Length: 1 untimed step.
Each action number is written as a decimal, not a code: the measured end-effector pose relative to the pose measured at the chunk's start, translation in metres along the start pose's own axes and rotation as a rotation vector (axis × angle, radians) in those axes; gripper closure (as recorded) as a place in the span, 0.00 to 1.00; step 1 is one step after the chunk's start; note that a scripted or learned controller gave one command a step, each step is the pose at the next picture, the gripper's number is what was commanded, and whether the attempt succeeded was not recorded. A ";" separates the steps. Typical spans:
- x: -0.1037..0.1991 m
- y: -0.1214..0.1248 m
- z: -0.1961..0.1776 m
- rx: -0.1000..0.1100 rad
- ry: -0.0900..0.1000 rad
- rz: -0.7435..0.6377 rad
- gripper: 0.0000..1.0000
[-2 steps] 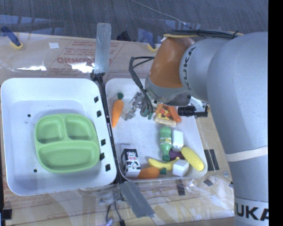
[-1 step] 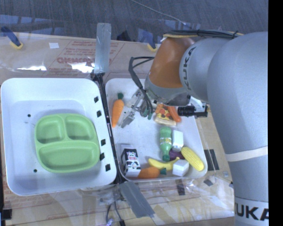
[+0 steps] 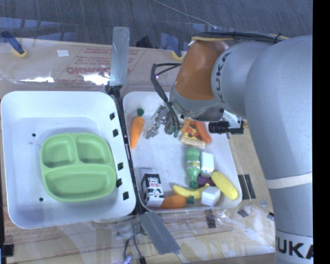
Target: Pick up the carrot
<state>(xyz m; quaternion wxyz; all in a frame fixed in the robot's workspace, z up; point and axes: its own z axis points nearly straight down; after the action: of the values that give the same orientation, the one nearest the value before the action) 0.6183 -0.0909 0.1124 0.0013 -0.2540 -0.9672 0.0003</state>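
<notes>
The arm point(image 3: 275, 120) is filling the right of the frame, closest to the lens, with white letters "KUKA" showing at its lower right end and an orange band up near the top centre. Its gripper point(image 3: 160, 122) is hanging over the upper part of the right bin point(image 3: 154, 164), the fingers point(image 3: 152, 128) standing slightly apart with nothing between them. The carrot point(image 3: 136, 130) is lying just left of the gripper, near the bin's left wall, its green top pointing up the frame. Below right a pizza slice point(image 3: 193, 135), a green bottle point(image 3: 193, 166), a corn cob point(image 3: 224, 185), a banana point(image 3: 188, 191) and a small carton point(image 3: 152, 187) are crowding the bin; the carton's print is too small to read. In the left bin point(image 3: 16, 147) a green tray point(image 3: 77, 166) is sitting. Red lettering on the bench sheet point(image 3: 85, 65) at upper left is too blurred to read.
</notes>
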 end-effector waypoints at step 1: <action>0.000 0.000 0.000 0.000 0.001 0.000 0.00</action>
<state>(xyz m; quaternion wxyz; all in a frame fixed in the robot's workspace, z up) 0.6182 -0.0903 0.1120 0.0017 -0.2538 -0.9673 0.0002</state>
